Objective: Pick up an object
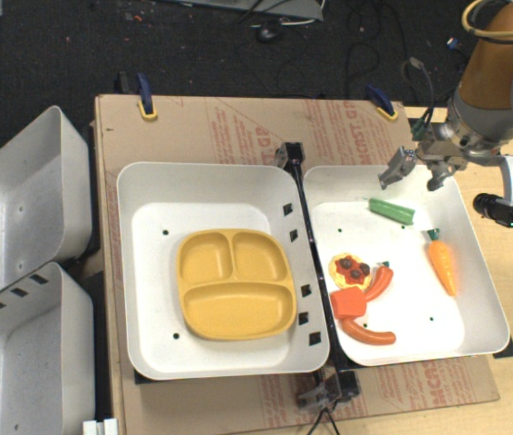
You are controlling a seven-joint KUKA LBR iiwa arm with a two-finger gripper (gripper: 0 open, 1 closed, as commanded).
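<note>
The arm hangs over the far right corner of the right bin (483,333), and the gripper (417,170) sits above the bin's back rim with its two fingers spread apart and nothing between them. This looks like the approach step: no object has been taken, and the gripper is high and off to the side of everything in the bin.

The nearest candidate is the green bean (392,210), lying flat on the bin floor just below the gripper, a short straight green stick angled slightly across the bin. To take it, the gripper would likely need to come down and toward the bin's middle, with its fingers set across the bean's narrow width.

Other toy foods lie in the same bin: a carrot (442,263) near the right wall, orange with a small green top, and a cluster near the left wall made of a small pizza slice (351,268), a red chilli (380,282), an orange block (348,304) and a sausage (367,334). The left bin (148,234) holds a yellow divided plate (236,284).
</note>
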